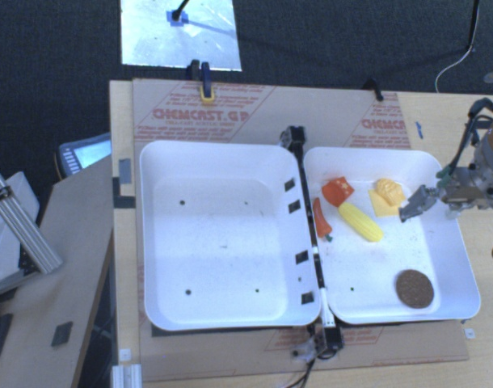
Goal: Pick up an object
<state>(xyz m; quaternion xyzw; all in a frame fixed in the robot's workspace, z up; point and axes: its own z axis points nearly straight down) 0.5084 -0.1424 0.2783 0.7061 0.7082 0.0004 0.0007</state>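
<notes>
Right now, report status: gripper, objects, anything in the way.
Gripper over right bin, nothing seen in it. Cheese closest, corn beside it. Pepper, carrot, cookie apart. No obstruction seen.

"CHEMCAST GP" in red, printed twice on the brown sheet (254, 107) under the bins
</notes>
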